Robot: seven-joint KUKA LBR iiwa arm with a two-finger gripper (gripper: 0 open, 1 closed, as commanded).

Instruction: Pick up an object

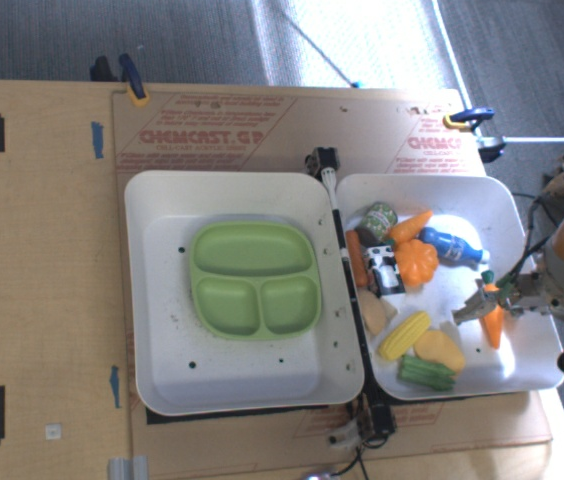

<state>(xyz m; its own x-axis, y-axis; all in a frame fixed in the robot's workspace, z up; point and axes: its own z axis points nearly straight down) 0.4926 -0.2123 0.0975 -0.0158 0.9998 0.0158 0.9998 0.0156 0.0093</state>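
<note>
The right bin (507, 200) holds several toy foods: a blue bottle (453, 247), an orange pepper (417, 263), a long carrot (411, 226), a yellow corn cob (403, 335), a yellow lump (440, 349) and a green cucumber (425, 372). My gripper (478, 307) reaches in from the right and sits low over the bin's right side. A small orange carrot (495, 328) with a green top lies right at the gripper. I cannot make out whether it is gripped or just lying beneath.
The left bin (152, 298) carries a green divided plate (253, 278). A black-and-white item (384, 269) and a round green-white piece (380, 216) lie near the divider between the bins. Clamps (468, 120) stand at the bench's back edge.
</note>
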